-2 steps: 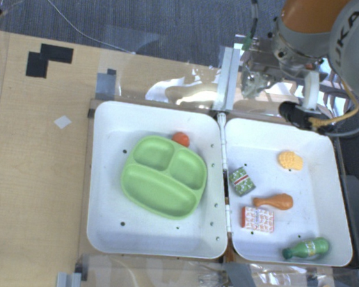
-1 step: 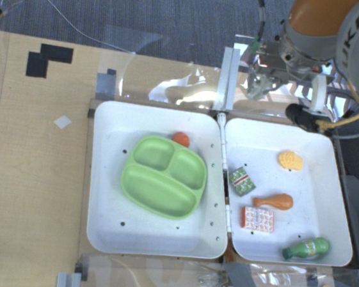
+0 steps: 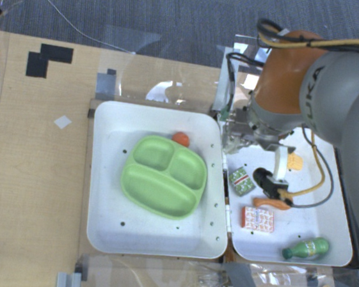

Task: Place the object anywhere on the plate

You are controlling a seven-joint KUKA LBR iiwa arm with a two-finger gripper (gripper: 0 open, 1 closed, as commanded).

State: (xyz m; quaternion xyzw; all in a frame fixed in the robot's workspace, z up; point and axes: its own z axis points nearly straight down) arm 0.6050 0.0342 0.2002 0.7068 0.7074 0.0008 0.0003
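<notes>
A green divided plate [image 3: 164, 175] lies in the left white bin [image 3: 102, 227]. Just behind the plate's far rim sits a small orange-red object [image 3: 181, 138], on the bin floor. My gripper [image 3: 234, 141] hangs over the divider between the two bins, at the far left corner of the right bin [image 3: 334, 254], a little to the right of the orange-red object. The wrist above hides much of it. I see nothing held under it.
The right bin holds a small green-and-white box [image 3: 241, 181], a red-and-white box [image 3: 258, 219], an orange carrot-like piece [image 3: 272, 203], a yellow piece [image 3: 294, 162] and a green bottle [image 3: 306, 248] lying on its side at the front.
</notes>
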